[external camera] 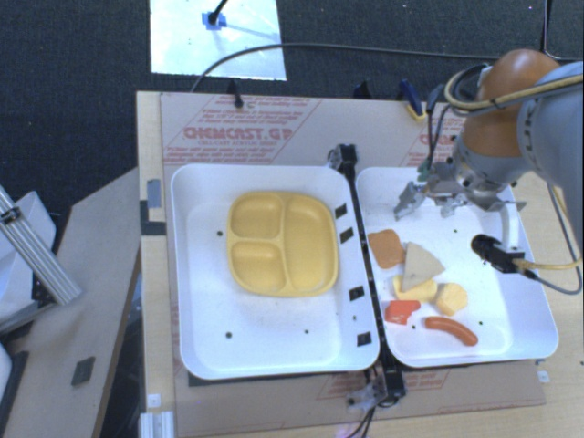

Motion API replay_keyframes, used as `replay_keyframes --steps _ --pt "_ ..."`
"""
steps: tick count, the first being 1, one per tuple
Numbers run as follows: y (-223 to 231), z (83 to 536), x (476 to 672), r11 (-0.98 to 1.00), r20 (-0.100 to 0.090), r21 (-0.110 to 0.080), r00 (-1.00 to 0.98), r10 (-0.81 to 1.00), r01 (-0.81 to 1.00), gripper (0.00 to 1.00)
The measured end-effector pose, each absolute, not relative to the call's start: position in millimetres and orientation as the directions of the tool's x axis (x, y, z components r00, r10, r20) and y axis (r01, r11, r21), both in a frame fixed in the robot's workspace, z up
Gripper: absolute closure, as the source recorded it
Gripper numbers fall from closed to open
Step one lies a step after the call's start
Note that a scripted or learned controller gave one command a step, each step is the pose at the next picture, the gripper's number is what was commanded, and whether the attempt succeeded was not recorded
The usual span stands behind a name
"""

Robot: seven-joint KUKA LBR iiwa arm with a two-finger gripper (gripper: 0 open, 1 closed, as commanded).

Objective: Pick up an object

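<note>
A: What can't I read here?

B: The arm (pixel 538 117) runs off the right edge, so I only see its wrist end. The gripper (pixel 429 199) is small and grey against the right bin (pixel 538 336); I can't judge its finger gap.

A: Food pieces?

B: The tan wedge (pixel 422 265) overlaps the yellow slice (pixel 412 289) and hides most of it. The metal frame (pixel 32 245) is cut at the left edge.

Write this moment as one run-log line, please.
gripper: above right bin, holding nothing | toy foods: lying in right bin | yellow plate: left bin
</note>
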State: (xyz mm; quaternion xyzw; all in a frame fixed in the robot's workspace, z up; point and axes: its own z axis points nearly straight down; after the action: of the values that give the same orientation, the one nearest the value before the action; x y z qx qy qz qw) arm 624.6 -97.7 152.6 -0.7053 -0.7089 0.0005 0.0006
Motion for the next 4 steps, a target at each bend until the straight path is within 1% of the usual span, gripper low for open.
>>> replay_keyframes --steps 1,2,4 --pt "-106.7 100.7 630.0 0.001 0.0 0.0 -0.001 1.0 1.0 0.0" --pt "-106.5 114.4 631.3 0.001 -0.001 0.006 -0.001 1.0 1.0 1.0" --pt "-116.1 234.7 620.5 0.0 -0.001 0.007 0.0 1.0 1.0 1.0"
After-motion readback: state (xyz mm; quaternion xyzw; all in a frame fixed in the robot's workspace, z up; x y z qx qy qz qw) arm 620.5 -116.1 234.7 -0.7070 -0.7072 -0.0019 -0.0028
